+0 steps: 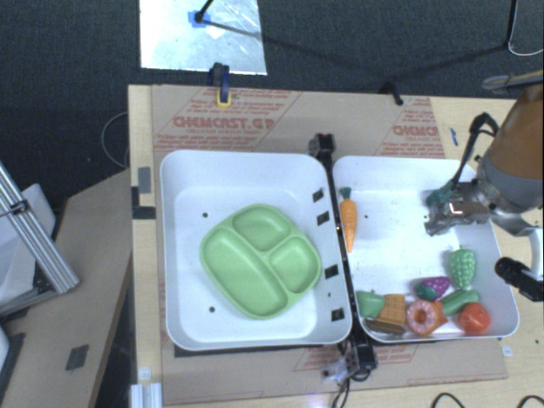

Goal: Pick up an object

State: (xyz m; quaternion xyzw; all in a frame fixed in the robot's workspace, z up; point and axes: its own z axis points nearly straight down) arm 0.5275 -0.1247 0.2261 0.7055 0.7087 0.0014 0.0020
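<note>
Found the gripper low over the right bin, toward its far right side, above bare white floor. Could not tell whether spread or pressed together; saw nothing pinched in it.

Counted the likely targets crowded along the near wall: a green knobbly fruit just near of the gripper, then a purple piece, a doughnut, a red tomato, a tan slice and a green piece, touching or nearly so, leaving little room for a clean grasp.

Spotted a carrot lying alone along the left wall, probably easier for standing apart.

Noted a green divided plate in the left bin.

Judged the pick not yet made, needing a shift toward a toy first.
</note>
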